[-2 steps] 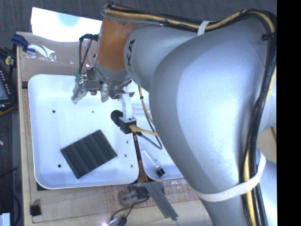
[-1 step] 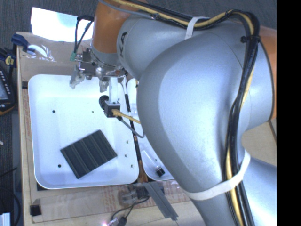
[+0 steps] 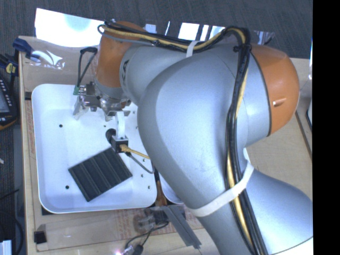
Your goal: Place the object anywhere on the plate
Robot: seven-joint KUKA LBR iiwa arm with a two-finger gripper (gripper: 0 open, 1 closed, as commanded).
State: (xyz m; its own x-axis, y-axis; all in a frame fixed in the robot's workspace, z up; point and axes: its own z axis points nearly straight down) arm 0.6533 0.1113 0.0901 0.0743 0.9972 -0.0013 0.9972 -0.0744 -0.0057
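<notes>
Grey arm (image 3: 212, 137), claw (image 3: 101, 106), ribbed dark plate (image 3: 100, 174)

- We are seeing the grey arm (image 3: 212, 132) covering almost all of the right bin (image 3: 169, 196), leaving a small curve of rim.
- We are finding the gripper (image 3: 101, 104) too cluttered to read.
- We are looking at the left bin (image 3: 53, 142) with its right wall hidden behind the arm.
</notes>
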